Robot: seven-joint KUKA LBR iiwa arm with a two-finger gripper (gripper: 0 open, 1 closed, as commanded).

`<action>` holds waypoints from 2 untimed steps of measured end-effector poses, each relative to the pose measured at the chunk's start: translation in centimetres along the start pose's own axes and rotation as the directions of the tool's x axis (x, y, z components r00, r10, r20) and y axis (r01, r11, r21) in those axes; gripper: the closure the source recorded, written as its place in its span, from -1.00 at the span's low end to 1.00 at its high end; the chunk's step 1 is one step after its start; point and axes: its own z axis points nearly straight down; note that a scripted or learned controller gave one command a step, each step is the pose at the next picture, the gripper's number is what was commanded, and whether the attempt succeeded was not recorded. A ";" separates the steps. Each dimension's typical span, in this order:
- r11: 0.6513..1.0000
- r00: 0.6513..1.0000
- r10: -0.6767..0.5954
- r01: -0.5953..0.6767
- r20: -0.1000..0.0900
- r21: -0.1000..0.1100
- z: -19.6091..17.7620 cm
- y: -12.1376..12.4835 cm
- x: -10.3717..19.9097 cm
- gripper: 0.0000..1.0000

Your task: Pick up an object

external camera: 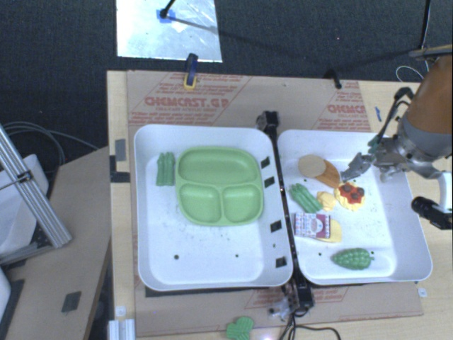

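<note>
Gripper [354,167] hangs low in right bin [403,253], fingertips just above the red-and-yellow toy [350,195]; can't tell how far open, nothing visibly held. 0 objects lifted so far. Grasp and lift both left.

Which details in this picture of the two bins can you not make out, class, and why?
- End effector, camera view: too small and blurred to tell whether it touches the food below.
- Arm: cut off by the right edge.
- Red and white packet: print too small to read.
- Yellow and red food piece: too blurred to identify.
- Green thing below the bins: cut off by the bottom edge.
</note>
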 end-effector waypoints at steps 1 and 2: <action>1.000 1.000 -0.002 0.002 0.000 -0.003 1.5 2.7 -1.6 -1.00; 1.000 1.000 -0.001 0.001 -0.002 0.001 5.5 2.2 -1.6 -1.00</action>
